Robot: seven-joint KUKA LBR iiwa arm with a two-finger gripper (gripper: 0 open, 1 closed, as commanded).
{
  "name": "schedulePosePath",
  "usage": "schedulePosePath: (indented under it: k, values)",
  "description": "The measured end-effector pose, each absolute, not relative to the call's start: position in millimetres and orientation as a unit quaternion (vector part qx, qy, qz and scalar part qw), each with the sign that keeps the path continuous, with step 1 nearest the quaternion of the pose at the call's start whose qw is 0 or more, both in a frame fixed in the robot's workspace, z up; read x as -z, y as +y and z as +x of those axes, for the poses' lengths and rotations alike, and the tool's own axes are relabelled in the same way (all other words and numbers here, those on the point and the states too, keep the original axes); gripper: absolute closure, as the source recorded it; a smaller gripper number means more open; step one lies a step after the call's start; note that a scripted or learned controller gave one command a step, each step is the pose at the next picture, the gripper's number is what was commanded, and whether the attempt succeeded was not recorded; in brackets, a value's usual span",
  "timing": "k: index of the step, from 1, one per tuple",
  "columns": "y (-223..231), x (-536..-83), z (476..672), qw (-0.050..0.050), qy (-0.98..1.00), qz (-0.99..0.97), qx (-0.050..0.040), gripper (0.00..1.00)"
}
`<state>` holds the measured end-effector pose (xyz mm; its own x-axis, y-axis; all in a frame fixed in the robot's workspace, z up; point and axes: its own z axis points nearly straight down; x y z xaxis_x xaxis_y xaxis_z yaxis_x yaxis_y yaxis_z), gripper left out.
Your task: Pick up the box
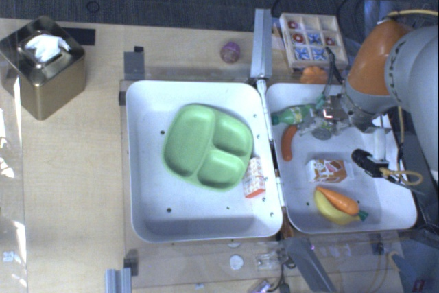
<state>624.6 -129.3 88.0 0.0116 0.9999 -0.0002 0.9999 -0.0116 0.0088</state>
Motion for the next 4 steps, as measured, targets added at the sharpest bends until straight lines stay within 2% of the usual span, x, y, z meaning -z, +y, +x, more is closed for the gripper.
schedulePosePath:
  k: [1, 2, 3, 4]
  values:
    - [-177, -89, 545.9, 0.005, 0.729, 0.684, -0.0024, 0.00]
    - [-207, -89, 621.2, -0.002, 0.718, 0.696, 0.0028, 0.00]
    - [-207, -89, 621.3, -0.002, 0.718, 0.696, 0.0028, 0.00]
    - [-150, -88, 641.5, -0.008, 0.774, 0.633, 0.0107, 0.00]
